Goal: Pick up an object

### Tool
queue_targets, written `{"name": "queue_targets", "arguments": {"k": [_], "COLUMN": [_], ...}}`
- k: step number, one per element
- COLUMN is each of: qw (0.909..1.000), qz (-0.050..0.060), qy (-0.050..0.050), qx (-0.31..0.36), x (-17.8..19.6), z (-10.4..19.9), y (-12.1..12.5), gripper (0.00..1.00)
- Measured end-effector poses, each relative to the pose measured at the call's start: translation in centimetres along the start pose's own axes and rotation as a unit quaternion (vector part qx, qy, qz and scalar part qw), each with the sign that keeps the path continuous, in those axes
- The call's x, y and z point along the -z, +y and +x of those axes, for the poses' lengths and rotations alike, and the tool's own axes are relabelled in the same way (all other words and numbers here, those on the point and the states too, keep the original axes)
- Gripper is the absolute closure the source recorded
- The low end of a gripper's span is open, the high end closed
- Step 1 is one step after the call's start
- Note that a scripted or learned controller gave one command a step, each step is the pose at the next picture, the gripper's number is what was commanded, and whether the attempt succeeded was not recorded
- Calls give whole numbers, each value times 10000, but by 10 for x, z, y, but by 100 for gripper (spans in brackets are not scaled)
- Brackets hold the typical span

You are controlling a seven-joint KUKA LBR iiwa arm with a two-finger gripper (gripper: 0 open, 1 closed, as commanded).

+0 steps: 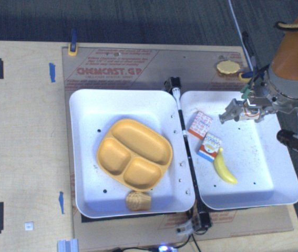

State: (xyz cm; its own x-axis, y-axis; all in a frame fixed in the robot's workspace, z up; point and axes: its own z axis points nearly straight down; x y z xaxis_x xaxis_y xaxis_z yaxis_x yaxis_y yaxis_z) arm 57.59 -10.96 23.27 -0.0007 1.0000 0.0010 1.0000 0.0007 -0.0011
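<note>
The right bin (264, 193) holds a yellow banana (224, 169), a small carton with a blue and orange side (210, 146) touching the banana's top end, and a red and white packet (199, 124) further back. My gripper (232, 113) hangs over the back of the right bin, to the right of the red and white packet, and nothing shows between its fingers. In the left bin (85, 109) lies a yellow three-compartment plate (134, 153), with a tan waffle-textured object (138, 200) at the front edge.
The two bins meet along a black divider rail (183, 135). A round yellowish disc (228, 67) lies on the cardboard behind the right bin. The arm's orange band (295, 54) fills the upper right.
</note>
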Motion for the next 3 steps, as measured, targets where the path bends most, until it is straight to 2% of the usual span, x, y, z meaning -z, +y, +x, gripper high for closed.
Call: {"name": "queue_targets", "arguments": {"k": [1,2,3], "qw": [10000,10000,10000], "qz": [0,-44,-61], "qy": [-2,-5,-10], "qx": [-3,-8,-9], "x": [-60,-135,-125], "z": [2,12,12], "y": [-23,-30,-29], "gripper": [0,0,100]}}
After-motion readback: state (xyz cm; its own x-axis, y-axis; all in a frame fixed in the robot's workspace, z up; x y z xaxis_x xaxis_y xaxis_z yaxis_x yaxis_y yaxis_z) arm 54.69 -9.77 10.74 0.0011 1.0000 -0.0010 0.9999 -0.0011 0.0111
